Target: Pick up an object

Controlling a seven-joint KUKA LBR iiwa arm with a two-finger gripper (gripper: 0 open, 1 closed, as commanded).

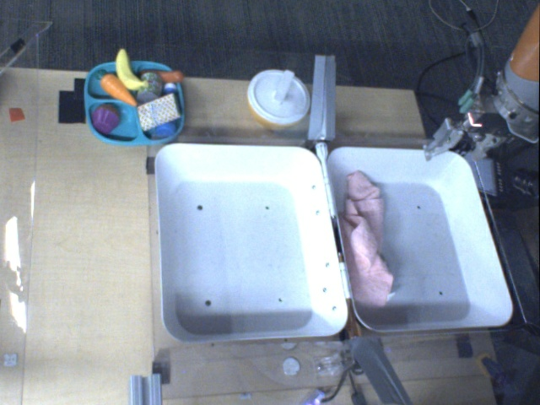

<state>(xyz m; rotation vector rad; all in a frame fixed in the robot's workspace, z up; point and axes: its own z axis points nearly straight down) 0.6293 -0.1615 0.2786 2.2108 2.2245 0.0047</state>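
Fingers [440,144] are hovering over the far right corner of the right bin [485,226]; whether they are open or closed, I cannot tell, and nothing is visibly showing between them. Well apart, down-left of them, the pink cloth [364,234] is lying crumpled along that bin's left wall.

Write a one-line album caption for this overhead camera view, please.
A robot gripper hovers by the right bin's far corner; a crumpled pink cloth lies along that bin's left wall.
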